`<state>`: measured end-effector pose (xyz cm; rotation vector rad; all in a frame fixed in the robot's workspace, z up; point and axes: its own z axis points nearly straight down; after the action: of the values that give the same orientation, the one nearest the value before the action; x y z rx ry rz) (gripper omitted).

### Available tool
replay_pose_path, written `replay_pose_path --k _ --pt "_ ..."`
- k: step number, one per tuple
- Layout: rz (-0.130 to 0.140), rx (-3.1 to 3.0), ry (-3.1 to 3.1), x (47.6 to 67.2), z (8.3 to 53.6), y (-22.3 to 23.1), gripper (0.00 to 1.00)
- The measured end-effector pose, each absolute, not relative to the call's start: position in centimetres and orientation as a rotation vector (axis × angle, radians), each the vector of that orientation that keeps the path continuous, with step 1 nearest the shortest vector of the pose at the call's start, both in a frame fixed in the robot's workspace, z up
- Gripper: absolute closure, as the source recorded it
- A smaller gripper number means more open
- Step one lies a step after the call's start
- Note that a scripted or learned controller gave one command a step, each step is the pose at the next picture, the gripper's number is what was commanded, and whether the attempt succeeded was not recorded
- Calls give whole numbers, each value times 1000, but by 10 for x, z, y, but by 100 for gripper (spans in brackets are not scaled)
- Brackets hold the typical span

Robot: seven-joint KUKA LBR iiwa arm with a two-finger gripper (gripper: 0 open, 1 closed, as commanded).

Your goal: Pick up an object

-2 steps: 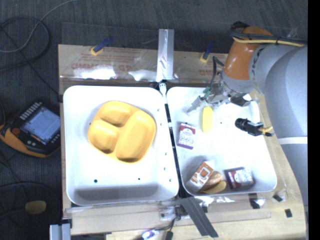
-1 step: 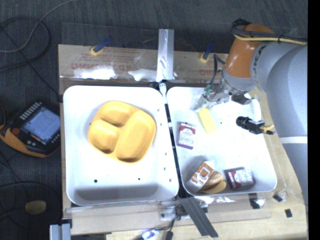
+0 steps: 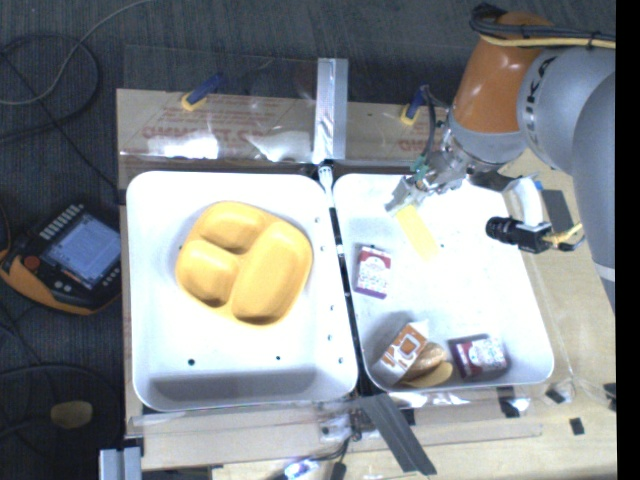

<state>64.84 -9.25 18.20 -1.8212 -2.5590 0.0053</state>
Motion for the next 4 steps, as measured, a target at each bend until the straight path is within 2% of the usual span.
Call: replay_pose_path --k 1,2,3,4 --pt "6 -1821 -2559 648 182 -92 0" --pt "3 -1879 -2516 661 90 -154 0" --pt "-4 -1674 -2670 631 89 -178 0" --pt "4 -1520 -2750 669 133 -162 0"
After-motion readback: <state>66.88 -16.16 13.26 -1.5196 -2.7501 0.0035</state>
